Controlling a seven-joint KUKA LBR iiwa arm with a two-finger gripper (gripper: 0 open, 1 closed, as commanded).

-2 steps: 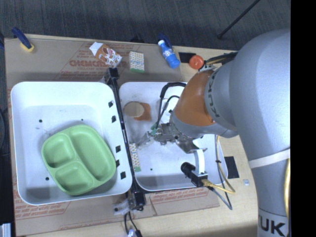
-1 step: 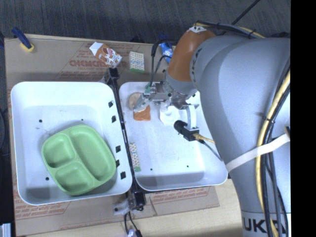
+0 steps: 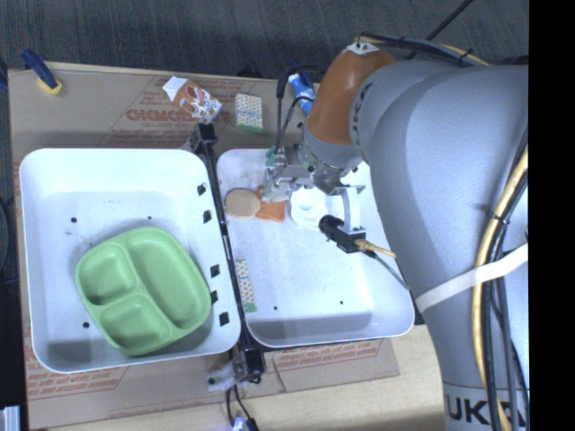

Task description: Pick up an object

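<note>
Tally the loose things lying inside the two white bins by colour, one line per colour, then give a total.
Green: 1, the divided plate in the left bin
Tan: 1, the round piece in the right bin
Orange: 1, the piece beside it
White: 1, the object beside the orange piece
Total: 4

My gripper (image 3: pixel 280 176) hangs low at the far end of the right bin (image 3: pixel 305 317), just beside a tan disc (image 3: pixel 241 203) and an orange piece (image 3: pixel 271 211). A green tray (image 3: pixel 142 287) lies in the left bin (image 3: pixel 54 178).
</note>
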